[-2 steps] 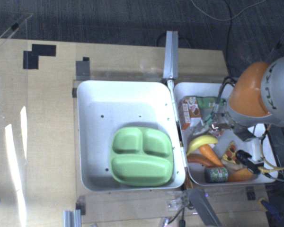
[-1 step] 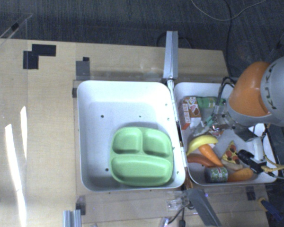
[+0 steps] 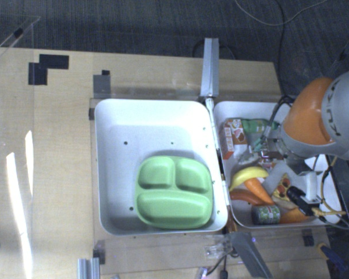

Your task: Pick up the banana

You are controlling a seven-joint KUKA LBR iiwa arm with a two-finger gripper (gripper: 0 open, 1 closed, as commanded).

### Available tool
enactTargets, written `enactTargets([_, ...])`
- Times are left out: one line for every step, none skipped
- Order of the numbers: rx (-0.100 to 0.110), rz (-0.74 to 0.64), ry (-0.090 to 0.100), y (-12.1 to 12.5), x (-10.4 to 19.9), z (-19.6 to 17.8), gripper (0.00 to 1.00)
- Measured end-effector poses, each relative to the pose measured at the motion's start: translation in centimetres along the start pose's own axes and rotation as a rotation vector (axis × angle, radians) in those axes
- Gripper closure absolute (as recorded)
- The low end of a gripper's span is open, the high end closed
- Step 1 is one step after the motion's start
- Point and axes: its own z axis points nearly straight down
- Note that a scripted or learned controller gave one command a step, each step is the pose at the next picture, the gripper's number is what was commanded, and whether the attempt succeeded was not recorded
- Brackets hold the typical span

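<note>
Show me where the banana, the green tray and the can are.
banana (image 3: pixel 249 175), camera view, middle of its yellow curve
green tray (image 3: pixel 174 192), camera view, centre divider
can (image 3: pixel 266 214), camera view, its side

Two white bins sit on the tabletop: the left bin (image 3: pixel 110 156) and the right bin (image 3: pixel 235 217). The left bin holds one green divided tray (image 3: pixel 174 192). The right bin holds one banana (image 3: pixel 249 175), two orange carrots (image 3: pixel 259 191) (image 3: pixel 292 215), one small can (image 3: pixel 266 214) and one printed packet (image 3: pixel 235 133).
</note>
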Motion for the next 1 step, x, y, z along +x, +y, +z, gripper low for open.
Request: enactTargets([0.056,0.258,-0.001,0.37,-5.82,-1.38,0.0])
